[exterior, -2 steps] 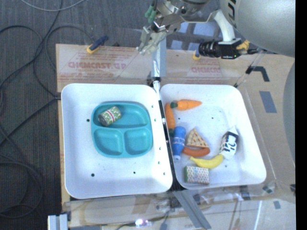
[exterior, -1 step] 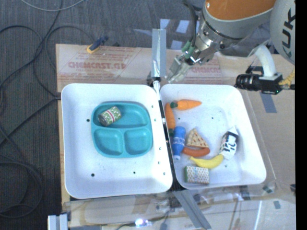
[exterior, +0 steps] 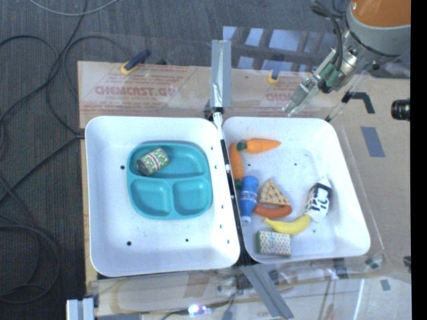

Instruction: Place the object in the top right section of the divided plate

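The arm [exterior: 380, 5] reached in from the upper right, its orange band visible at the frame's top edge, with the jaws [exterior: 298, 101] hanging above the worktop [exterior: 167, 89] just beyond the far rim of the right bin [exterior: 347, 172]. The jaws were slim and pointed down-left; whether they stood apart or together could not be told, and nothing showed between them. The left bin [exterior: 107, 199] carried a teal divided plate [exterior: 172, 179]. A small can [exterior: 153, 160] with a green and white label lay on its side in the plate's upper left section; the other sections held nothing visible. The right bin contained a carrot [exterior: 261, 145] near its far side, a second orange piece [exterior: 237, 161] against the left wall, a blue bottle [exterior: 247, 195] just below it, a pizza slice [exterior: 272, 193], a red-orange piece [exterior: 273, 211] touching it, a banana [exterior: 288, 225], a black and white carton [exterior: 319, 201], and a patterned box [exterior: 273, 243] near the front rim.
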`<control>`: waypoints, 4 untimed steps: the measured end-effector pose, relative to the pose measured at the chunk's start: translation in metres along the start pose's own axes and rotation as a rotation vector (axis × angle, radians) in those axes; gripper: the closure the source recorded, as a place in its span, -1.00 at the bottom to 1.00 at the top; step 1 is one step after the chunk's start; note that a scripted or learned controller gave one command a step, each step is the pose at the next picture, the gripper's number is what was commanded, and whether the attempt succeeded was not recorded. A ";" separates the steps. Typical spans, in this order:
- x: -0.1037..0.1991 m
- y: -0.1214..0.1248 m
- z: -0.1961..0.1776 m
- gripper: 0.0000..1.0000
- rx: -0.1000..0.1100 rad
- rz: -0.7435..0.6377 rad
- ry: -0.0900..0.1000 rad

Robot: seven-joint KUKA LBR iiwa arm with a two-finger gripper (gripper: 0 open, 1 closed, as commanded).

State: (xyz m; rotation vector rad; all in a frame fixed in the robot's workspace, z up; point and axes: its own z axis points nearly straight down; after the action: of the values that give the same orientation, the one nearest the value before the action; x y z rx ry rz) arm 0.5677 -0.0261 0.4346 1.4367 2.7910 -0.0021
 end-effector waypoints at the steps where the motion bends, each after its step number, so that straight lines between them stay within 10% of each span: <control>1: -0.082 -0.059 0.000 1.00 -0.001 -0.457 -0.002; 2: -0.100 -0.159 -0.001 1.00 -0.001 -0.535 -0.002; 4: -0.183 -0.081 0.044 1.00 0.000 -0.799 -0.001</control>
State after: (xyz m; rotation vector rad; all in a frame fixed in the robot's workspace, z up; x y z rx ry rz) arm 0.6080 -0.2218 0.3908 0.2372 3.1294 -0.0039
